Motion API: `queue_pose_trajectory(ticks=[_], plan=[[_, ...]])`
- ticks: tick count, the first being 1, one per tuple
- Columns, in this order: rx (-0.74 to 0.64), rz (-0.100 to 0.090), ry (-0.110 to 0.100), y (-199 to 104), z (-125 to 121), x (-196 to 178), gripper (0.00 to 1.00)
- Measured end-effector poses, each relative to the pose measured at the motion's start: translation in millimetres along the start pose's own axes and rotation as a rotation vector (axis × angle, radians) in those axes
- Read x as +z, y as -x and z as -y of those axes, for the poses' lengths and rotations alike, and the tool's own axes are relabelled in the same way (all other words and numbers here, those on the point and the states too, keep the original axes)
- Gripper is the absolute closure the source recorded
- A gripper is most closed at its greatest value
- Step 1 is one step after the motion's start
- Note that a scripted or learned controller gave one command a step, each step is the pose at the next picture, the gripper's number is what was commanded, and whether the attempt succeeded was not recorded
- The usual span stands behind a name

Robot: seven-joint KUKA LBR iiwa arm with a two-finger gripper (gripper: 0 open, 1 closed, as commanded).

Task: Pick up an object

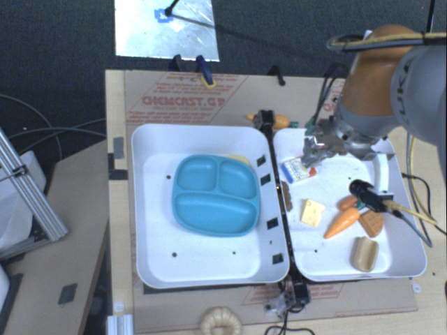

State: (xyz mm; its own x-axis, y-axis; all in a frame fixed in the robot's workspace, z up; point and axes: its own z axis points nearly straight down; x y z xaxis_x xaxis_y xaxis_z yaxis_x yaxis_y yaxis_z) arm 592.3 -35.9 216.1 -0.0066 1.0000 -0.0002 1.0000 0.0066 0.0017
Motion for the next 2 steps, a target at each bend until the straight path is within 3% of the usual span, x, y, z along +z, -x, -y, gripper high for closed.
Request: queue_pose_trajectory(ticks=[2], plan=[[0.006,0.001,-0.001,8.8,8.9,-0.8,1.0]])
